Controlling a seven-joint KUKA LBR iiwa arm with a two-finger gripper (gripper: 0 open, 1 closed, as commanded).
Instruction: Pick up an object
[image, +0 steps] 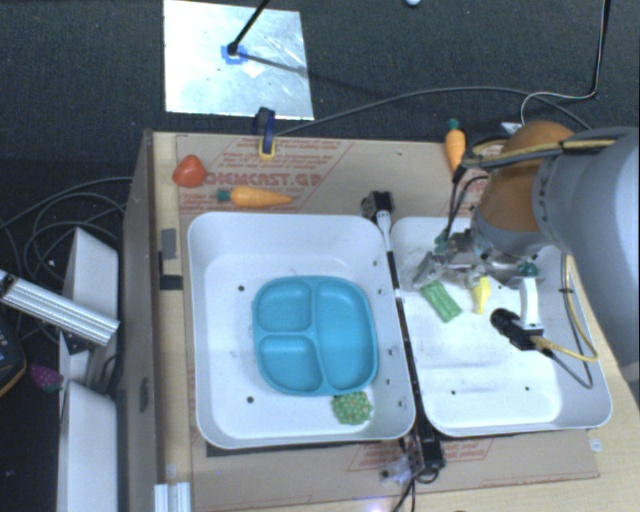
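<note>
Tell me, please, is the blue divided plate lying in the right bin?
No, the blue divided plate lies in the left bin, beside a green toy.

Grey arm (590, 190) with an orange band (515, 185); thin cables trail its metal wrist

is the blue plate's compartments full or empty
Empty: all three compartments of the blue plate show bare blue. The green bumpy toy lies beside it on the left bin floor.

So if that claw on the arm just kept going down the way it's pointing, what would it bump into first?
Probably the green block: the gripper hangs just above it in the right bin, aimed down and leftward. Depth is hard to judge from this slant, so it could meet the bin floor beside it.
</note>
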